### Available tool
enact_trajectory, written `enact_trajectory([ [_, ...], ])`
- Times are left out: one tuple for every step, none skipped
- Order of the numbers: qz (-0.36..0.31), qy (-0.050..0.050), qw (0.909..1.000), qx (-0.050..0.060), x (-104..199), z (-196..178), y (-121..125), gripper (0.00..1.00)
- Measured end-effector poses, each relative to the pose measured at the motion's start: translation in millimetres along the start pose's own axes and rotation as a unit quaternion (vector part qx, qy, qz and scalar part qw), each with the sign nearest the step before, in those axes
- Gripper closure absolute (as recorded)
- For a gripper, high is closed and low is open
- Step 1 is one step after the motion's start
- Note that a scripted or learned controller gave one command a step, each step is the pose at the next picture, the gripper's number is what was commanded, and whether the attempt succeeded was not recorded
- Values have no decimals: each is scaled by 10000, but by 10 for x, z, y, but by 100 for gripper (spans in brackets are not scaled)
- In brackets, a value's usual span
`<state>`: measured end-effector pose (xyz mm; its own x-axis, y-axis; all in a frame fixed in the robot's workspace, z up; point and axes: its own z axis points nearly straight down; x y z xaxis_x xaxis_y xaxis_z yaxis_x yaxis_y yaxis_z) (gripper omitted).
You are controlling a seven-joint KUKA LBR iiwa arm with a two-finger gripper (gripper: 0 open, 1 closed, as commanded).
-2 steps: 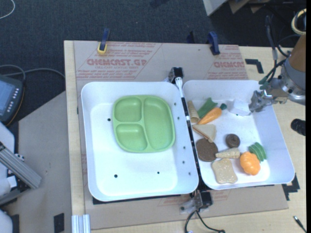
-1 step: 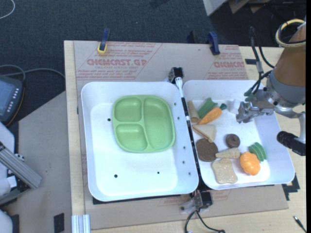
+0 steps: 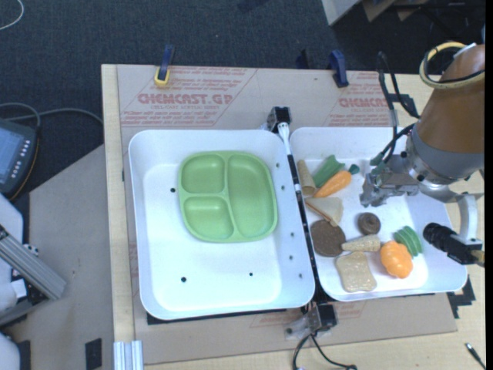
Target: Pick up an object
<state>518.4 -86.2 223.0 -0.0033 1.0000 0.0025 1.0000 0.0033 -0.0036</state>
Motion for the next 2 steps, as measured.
enact_trajectory([
  [0, -10, 10000, -31, 238, -123, -6, 100],
  [19, -6, 10000, 4, 224, 45, -115, 100],
])
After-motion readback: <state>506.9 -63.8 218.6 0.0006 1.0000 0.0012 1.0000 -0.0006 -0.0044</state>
